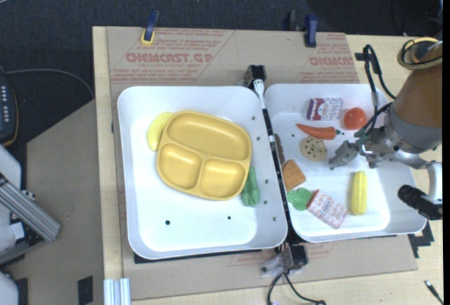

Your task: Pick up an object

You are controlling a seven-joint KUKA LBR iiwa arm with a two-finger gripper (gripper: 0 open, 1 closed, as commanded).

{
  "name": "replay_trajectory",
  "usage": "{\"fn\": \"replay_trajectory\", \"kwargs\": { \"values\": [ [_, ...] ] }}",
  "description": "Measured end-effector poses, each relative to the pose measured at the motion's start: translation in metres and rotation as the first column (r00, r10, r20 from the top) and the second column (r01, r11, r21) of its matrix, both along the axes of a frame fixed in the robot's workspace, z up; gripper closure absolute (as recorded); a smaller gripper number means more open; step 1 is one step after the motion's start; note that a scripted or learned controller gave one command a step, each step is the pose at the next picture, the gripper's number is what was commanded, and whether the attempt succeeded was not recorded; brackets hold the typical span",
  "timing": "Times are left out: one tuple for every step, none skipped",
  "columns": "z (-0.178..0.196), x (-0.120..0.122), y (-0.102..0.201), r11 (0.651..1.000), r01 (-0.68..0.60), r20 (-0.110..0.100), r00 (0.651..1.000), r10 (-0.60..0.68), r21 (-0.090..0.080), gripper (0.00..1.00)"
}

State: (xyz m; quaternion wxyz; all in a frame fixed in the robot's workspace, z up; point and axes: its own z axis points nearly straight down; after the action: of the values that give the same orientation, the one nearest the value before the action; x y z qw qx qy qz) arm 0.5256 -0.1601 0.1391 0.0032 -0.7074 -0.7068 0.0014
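From my console I see the grey two-finger gripper (pixel 346 154) low in the right white bin (pixel 394 226), its fingers narrowly parted on nothing, just above one yellow corn cob (pixel 358 192), beside one round speckled cookie (pixel 313 149) and one red-orange chili pepper (pixel 316 131).

A yellow clamp (pixel 148 30) and a blue clamp (pixel 310 28) grip the cardboard sheet (pixel 211 54) — at eleven and one o'clock.
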Motion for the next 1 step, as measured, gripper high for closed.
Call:
{"fn": "replay_trajectory", "kwargs": {
  "values": [
    [-0.0534,-0.0013,0.0011,1.0,-0.001,0.0,1.0,0.001,0.0,0.0]
  ]
}}
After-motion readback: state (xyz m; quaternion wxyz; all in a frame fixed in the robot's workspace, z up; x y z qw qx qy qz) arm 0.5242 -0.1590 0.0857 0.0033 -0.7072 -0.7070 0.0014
